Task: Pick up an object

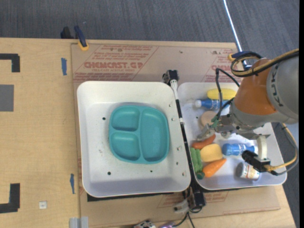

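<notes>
Two bins share my counter: left bin (90, 127) holds a teal divided plate (139, 133); right bin (280, 177) crowds the toy food, my jaws (214, 127) lowered among it, over the yellow piece (211, 152), grip state indiscernible

Robotics lab: arm (266, 91) over two bins (90, 127) on taped, clamped cardboard (114, 61), grey carpet (142, 8).

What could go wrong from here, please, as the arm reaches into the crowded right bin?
1. The toys lie packed together: the yellow block touches the carrot and the green vegetable, so a grab might catch two or slip.
2. The gripper sits low among them and could shove pieces aside.
3. The small jar lies near the bin's rim, where the arm's cables hang.
</notes>
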